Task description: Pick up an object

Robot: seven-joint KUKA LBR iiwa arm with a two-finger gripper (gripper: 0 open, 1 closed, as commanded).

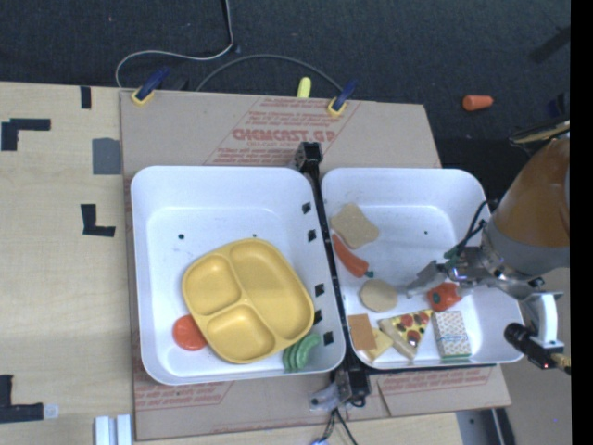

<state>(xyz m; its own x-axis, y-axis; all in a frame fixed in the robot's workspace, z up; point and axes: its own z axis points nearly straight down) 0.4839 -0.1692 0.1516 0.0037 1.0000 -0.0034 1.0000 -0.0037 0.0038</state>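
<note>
Fingers of the tool (428, 279) reach low into the right bin (408, 182), but whether they are spread or pressed together I cannot tell. Nothing shows clearly between them. A round beige piece (378, 295) lies just beyond the tip, a red tomato (446, 296) just beside the tool nearer the wrist, and a pizza slice (408, 329) and a speckled box (452, 333) lie near it, toward the bin's front wall. A yellow tray (246, 299) sits well apart in the left bin (153, 248).

I work in a robotics lab — two white bins (222, 185) clamped on a cardboard sheet (269, 133), cables (222, 26) trailing off at twelve o'clock, toy food (408, 327) for practice — dark carpet (389, 26) beyond.
</note>
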